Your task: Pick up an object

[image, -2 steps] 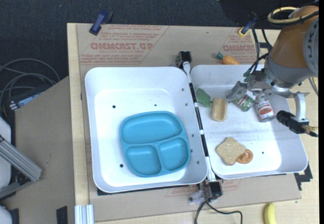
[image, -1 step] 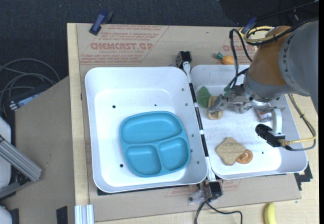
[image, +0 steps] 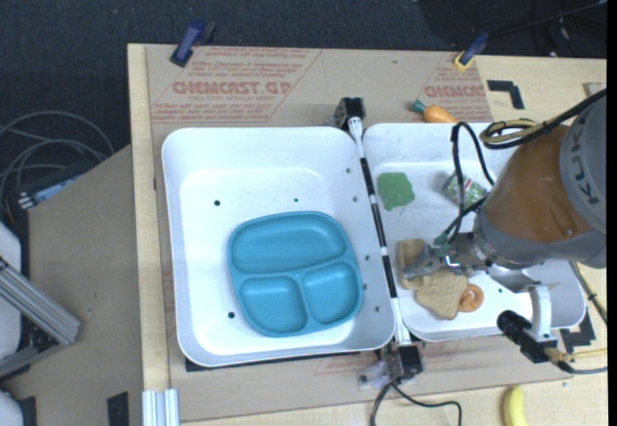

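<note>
Below, I see my arm (image: 540, 198) reaching in from the right over the right bin (image: 424, 137), its tool (image: 429, 265) low by the bin's left side. Whether the tool is wide or narrow I cannot tell. It hangs just above a tan object (image: 441, 295). Near it lie an orange piece (image: 470, 298) and a green piece (image: 395, 190). A blue divided tray (image: 294, 270) sits in the left bin (image: 193, 222) on the counter (image: 241, 77).
</note>
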Robot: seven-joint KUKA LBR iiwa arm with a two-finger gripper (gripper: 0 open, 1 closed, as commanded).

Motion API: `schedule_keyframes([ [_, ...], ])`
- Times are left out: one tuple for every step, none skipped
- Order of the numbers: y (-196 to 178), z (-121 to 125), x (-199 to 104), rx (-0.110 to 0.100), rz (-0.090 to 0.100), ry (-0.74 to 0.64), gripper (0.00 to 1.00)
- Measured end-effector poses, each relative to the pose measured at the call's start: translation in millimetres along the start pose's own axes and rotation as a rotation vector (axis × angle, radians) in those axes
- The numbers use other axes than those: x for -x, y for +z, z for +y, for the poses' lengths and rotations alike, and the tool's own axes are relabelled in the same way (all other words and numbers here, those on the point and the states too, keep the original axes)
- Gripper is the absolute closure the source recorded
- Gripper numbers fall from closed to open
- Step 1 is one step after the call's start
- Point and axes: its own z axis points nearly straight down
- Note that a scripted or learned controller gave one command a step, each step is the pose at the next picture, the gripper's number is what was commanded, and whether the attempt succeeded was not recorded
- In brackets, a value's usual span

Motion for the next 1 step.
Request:
schedule_keyframes([
  [-27.0, 102.0, -1.5, -0.001, 0.000, -0.003, 0.00],
])
